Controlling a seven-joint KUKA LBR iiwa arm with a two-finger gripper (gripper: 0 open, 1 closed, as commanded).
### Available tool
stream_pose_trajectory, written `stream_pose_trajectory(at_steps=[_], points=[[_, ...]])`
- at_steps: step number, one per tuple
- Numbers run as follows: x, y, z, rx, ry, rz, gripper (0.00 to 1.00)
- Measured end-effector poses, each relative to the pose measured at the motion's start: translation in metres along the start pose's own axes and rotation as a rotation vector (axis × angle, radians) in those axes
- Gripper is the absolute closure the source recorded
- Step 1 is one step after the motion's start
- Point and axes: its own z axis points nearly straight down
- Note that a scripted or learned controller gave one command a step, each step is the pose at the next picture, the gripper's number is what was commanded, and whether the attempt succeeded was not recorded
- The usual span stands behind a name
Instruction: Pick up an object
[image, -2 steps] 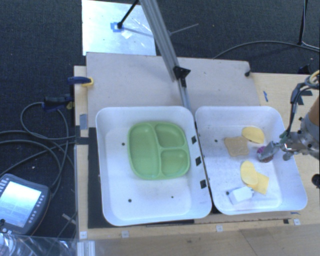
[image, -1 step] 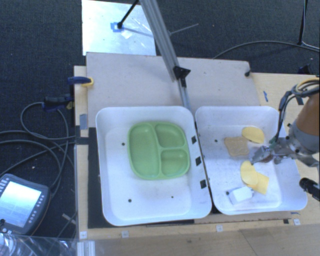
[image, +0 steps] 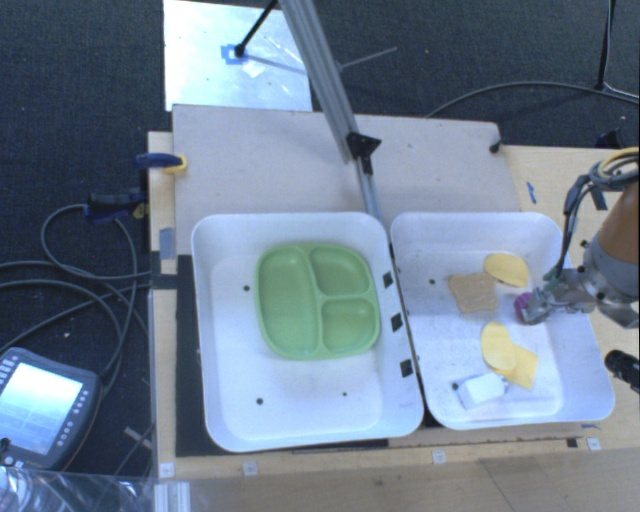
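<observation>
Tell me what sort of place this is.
Probably a robot lab or test cell, not a kitchen. Two white bins sit side by side on a plywood bench, a teach pendant lies on the carpet with loose cables, and toy food pieces lie near the claw.

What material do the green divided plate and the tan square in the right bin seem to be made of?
The green divided plate looks like moulded plastic, smooth with a soft sheen on its compartment ridges. The tan square looks matt and speckled, perhaps toy bread of foam or plastic; the view leaves that open.
</observation>
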Motion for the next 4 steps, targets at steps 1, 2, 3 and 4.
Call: stream_pose_trajectory(at_steps=[1,2,3,4], points=[[-0.004,-0.005,-0.047,-0.002,-0.001,0.001,1.0],[-0.004,-0.004,-0.054,0.002,0.001,-0.003,1.0],[0.042,0.006,-0.06,0.002,0.003,-0.01,1.0],[0.102,0.006,-0.073,0.001,0.004,-0.012,1.0]])
